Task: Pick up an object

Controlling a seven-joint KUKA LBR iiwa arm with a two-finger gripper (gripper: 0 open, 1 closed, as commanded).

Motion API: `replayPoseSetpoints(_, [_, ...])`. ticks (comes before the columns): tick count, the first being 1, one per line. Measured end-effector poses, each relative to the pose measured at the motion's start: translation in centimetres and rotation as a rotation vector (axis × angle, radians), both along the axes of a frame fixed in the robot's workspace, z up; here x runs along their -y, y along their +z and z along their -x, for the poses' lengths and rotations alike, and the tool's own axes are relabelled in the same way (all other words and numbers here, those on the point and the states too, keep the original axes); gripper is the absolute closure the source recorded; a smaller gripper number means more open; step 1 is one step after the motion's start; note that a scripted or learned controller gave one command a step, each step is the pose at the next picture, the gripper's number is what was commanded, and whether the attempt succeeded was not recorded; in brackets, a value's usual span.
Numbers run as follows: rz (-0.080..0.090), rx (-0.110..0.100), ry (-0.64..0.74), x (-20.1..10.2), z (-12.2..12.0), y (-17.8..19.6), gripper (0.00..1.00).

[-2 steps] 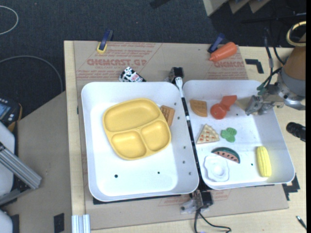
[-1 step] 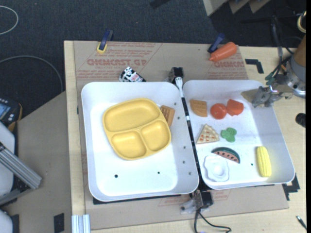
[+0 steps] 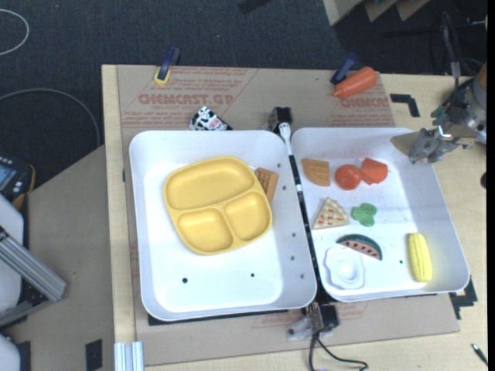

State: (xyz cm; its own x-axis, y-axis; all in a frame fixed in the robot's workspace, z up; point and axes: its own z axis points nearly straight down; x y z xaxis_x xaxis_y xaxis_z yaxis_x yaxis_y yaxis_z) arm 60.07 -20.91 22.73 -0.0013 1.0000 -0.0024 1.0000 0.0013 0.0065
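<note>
My gripper (image 3: 433, 144) hangs over the far right rim of the right bin (image 3: 452, 230), apart from every toy food and with nothing seen in it. Several toy foods lie in that bin: a bread slice (image 3: 315, 171), a red tomato (image 3: 348, 177), a red-orange piece (image 3: 374, 170), a pizza wedge (image 3: 330, 214), green broccoli (image 3: 363, 213), a watermelon slice (image 3: 361, 246), a fried egg (image 3: 344, 270) and a corn cob (image 3: 419, 256). The red-orange piece is the one closest to the gripper, down and to its left.
The left bin (image 3: 155, 284) holds a yellow divided plate (image 3: 218, 205) with a brown cracker (image 3: 267, 182) at its right edge. Behind the bins on the board lie an orange carrot (image 3: 356, 82) and a black-and-white toy (image 3: 209, 120). A clamp (image 3: 164, 68) grips the far edge.
</note>
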Motion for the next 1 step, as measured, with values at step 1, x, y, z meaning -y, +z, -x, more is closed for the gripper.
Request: replayPoseSetpoints(1, [-0.006, -0.009, 0.005, -5.94, 0.27, -0.68, 1.00])
